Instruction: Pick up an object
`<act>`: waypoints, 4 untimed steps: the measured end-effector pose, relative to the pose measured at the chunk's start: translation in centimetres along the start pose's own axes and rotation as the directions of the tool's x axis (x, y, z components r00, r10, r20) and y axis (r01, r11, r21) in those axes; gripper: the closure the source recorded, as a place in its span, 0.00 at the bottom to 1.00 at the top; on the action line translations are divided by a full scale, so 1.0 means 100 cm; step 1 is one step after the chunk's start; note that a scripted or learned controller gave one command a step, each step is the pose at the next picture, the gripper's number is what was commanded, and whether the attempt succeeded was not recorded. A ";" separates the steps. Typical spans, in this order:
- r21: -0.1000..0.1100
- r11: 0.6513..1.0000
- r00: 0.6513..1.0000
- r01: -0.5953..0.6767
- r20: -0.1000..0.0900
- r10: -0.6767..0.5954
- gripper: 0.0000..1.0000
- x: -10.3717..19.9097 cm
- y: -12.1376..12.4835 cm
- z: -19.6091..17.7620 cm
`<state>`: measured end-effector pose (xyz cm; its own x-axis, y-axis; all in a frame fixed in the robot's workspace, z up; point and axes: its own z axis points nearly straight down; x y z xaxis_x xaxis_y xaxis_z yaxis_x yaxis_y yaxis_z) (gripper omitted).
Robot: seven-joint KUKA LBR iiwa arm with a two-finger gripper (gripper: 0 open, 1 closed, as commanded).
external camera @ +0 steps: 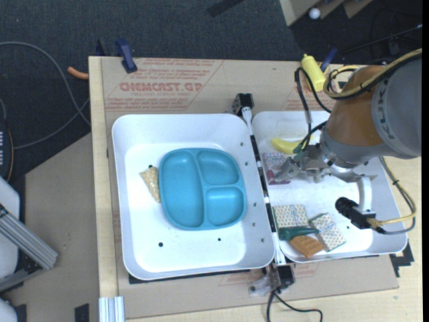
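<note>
My gripper (299, 170) hangs low over the left half of the right bin (385, 243). It is right above a pink-printed packet (273, 165) by the bin's left wall. A yellow banana-shaped item (287, 144) lies just behind the gripper. Toward the front of that bin lie two patterned packets (291, 215) (330, 229), a green strip (297, 233) and an orange-brown piece (308, 247). I see nothing between the gripper's tips.
The left bin (134, 233) holds a blue divided plate (201, 188) with a tan patterned piece (151, 182) at its left edge. The grey arm with its orange band (355, 119) covers the right bin's back right part.
</note>
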<state>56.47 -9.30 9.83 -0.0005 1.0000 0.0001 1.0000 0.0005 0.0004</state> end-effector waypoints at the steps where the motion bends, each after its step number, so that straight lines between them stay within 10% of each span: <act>1: -0.003 1.000 1.000 0.000 0.001 0.000 0.00 -0.008 0.089 -0.040; 2: -0.004 1.000 1.000 0.002 0.004 -0.002 0.00 -0.007 0.104 0.009; 3: -0.008 1.000 1.000 0.003 0.005 -0.003 1.00 -0.007 0.105 -0.002; 4: -0.007 1.000 1.000 0.003 0.005 -0.003 0.00 -0.007 0.104 -0.001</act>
<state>66.92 -10.02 9.97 -0.0034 1.0000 -0.0053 1.0000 0.0034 0.0072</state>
